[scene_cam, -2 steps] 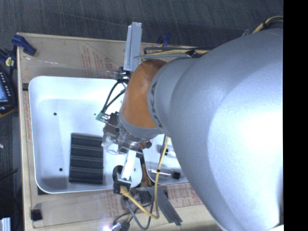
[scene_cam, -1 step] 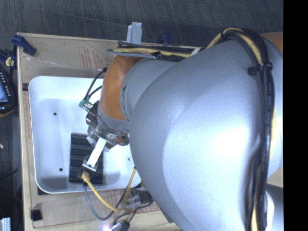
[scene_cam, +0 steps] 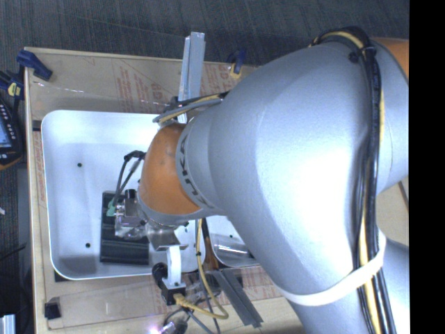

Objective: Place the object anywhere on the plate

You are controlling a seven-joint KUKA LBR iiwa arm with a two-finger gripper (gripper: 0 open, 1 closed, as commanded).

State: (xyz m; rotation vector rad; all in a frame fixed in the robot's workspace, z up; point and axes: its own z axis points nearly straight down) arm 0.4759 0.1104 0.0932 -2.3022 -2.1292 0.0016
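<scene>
Black block (scene_cam: 125,249) at the white bin's (scene_cam: 69,138) 6 o'clock sits under my gripper (scene_cam: 125,219), whose closure I cannot tell; judged step: pick-up, next requiring a confirmed hold.

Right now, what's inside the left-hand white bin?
A black boxy thing lies near the front wall of the bin, below the gripper. The arm hides the right part.

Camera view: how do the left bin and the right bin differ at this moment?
The left bin lies largely in the open, its floor and rim brightly lit; the right bin is almost wholly covered by the arm, with one rounded corner peeking out. The gripper hangs over the left bin's near end, not over the right bin. Both are shallow, white and round-cornered.
</scene>
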